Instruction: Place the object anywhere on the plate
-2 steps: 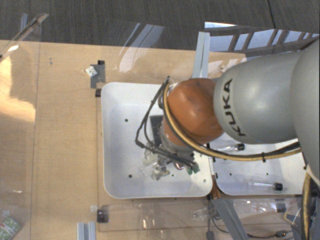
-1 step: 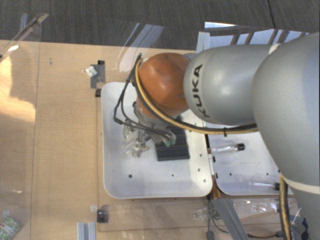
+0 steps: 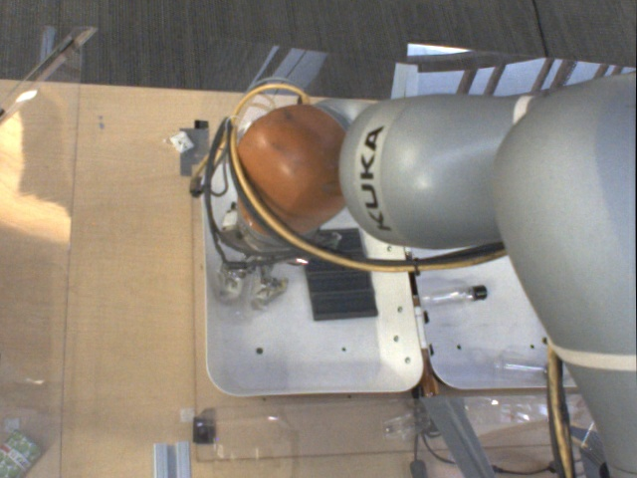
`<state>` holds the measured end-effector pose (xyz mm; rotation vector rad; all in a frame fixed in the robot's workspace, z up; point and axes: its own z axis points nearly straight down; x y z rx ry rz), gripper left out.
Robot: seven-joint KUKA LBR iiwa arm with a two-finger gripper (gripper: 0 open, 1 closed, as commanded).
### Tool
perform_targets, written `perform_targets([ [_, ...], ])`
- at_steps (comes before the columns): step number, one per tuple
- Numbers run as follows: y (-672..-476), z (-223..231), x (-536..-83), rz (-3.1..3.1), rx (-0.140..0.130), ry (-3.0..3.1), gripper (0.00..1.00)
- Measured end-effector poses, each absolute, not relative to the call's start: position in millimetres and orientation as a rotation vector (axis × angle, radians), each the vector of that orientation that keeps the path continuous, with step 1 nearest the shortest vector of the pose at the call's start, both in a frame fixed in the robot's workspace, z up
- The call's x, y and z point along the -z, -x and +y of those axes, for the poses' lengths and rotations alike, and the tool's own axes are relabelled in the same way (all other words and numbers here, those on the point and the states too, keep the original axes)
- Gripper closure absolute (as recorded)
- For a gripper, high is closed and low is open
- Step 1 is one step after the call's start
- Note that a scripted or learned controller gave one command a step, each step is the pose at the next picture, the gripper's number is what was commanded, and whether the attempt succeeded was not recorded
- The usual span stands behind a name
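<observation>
Bench [image 3: 100, 267]: light brown wood, with a bright patch of light at its far left
Small black bit [image 3: 204, 428]: sits on the bench, just in front of the left bin's near corner
Left bin [image 3: 299, 361]: white and shallow, with a few tiny dark dots on its floor
Pincer [image 3: 249, 285]: low over the left part of the left bin; its two pale fingers [image 3: 231, 285] look spread apart, with bare white floor between them, so it looks open and holds nothing
Cables [image 3: 224, 182]: yellow and black loops that curl around the wrist, above the pincer
Orange band [image 3: 289, 162]: round and shiny, right above the pincer, and it hides the back of the left bin
Dark ribbed slab [image 3: 341, 289]: flat on the floor of the left bin, just to the right of the pincer, not touching it
Arm [image 3: 448, 172]: big and grey with the word KUKA on it; it comes in from the right and crosses over both bins
Right bin [image 3: 478, 371]: white, right beside the left bin, partly under the arm
Clear tube with a black cap [image 3: 460, 294]: lies on its side in the right bin, near that bin's left wall; it is well apart from the pincer, with the dark ribbed slab and the two bin walls between them
Faint clear thing [image 3: 513, 362]: near the front of the right bin, too pale to tell what it is
</observation>
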<state>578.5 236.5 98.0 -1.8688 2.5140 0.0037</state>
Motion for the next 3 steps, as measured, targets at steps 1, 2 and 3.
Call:
perform_targets([
  [1, -581.3, 204.7, -235.5, 1.784, 0.004, 2.573, 1.00],
  [2, -669.1, 209.4, -216.0, 2.660, -0.002, 1.651, 1.00],
  [3, -669.3, 212.5, -96.7, 2.975, -0.005, 0.986, 1.00],
])
